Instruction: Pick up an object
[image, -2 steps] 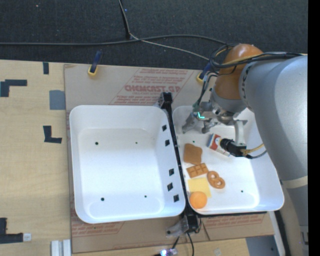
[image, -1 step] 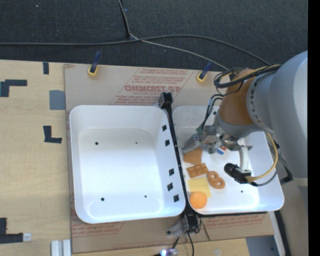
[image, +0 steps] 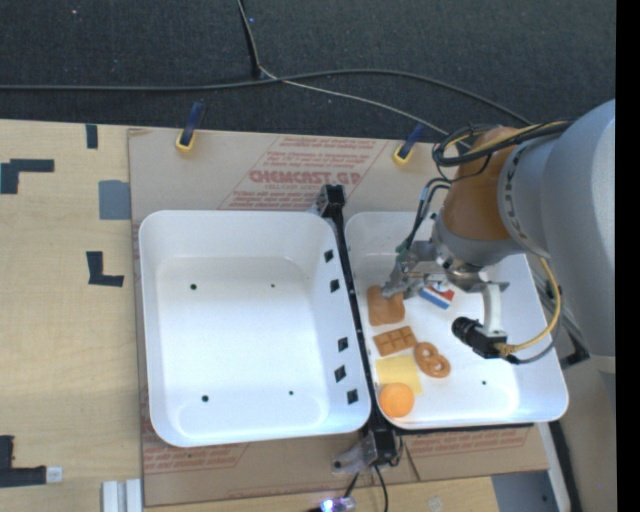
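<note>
Crowding the Right Bin: Arm and Small Items

Reaching in from the right, the arm (image: 540, 190) is held low over the right bin (image: 520, 400), its gripper (image: 405, 285) just above a tan bread-like piece (image: 385, 306). Whether the claw is spread or pressed together cannot be told. Listed in the same bin: a waffle-like square (image: 394, 341), a pretzel (image: 432, 360), a yellow block (image: 396, 371), an orange ball (image: 398, 401), a red, white and blue item (image: 437, 294). The left bin (image: 160, 300) is set beside it on a cardboard sheet (image: 290, 175), which is clamped to the wooden bench (image: 60, 330).
</note>
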